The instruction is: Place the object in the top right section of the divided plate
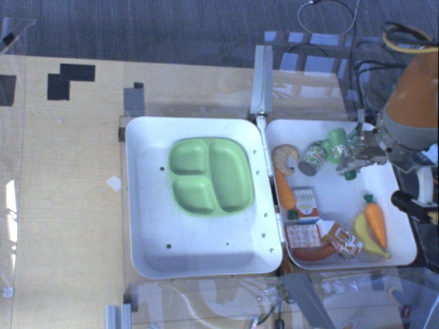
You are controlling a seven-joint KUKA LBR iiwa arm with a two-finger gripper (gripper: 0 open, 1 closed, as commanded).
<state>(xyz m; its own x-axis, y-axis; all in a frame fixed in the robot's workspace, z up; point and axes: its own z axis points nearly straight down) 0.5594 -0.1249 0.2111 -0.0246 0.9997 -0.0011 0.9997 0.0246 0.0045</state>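
Counter (75, 184) at left is bare wood with a few black tape marks. Left bin (147, 245) holds the green plate (210, 175), three sections: two small ones stacked on its left half, one long one down its right half. Nothing on it yet, so by my read the task is at the pick stage. Which section counts as "top right" is ambiguous from this angle; I'd aim at the upper end of the long right one. Right bin (405, 252) has the clutter: croissant (285, 157) at upper left, a carrot (285, 190) along the left wall, juice box (305, 204), snack packs (322, 237), a sausage (313, 253) along the bottom edge, banana (369, 237) and a second carrot (375, 225) at lower right. The can (314, 157) lies on its side just beside a green object (337, 141), near the top. The pincer (353, 157) sits low next to that green object, arm coming in from the right. Can't tell if it's apart or clamped; metalwork blurs into the green, and I see nothing clearly between the tips. Likely target is the green object or the can; can't say which. To do it well: centre on one item only, keep clear of its neighbour, close fully before lifting, lift straight up clear of the bin wall, then traverse left and release low over the plate so it doesn't roll into another section.
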